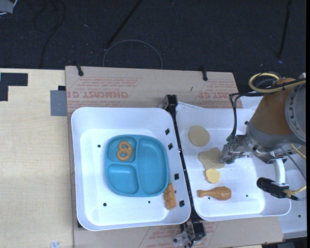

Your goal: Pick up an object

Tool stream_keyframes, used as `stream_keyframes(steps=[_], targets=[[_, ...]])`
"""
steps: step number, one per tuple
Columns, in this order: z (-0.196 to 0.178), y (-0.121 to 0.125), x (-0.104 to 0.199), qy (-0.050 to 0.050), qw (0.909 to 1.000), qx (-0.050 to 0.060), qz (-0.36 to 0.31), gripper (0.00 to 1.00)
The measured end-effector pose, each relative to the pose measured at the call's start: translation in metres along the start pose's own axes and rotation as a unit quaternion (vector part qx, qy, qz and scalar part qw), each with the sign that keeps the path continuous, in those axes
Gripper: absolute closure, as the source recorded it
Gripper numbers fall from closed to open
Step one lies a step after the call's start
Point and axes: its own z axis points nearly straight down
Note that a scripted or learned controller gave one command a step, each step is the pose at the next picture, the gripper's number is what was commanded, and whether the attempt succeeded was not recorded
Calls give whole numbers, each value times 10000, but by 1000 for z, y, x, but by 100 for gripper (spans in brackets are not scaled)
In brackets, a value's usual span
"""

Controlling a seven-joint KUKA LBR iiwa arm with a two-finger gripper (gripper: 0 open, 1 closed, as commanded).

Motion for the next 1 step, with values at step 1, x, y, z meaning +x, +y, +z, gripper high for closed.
stream_keyframes(steps=[1], targets=[[-62, 5, 3, -21, 10000, 3, -21, 100]])
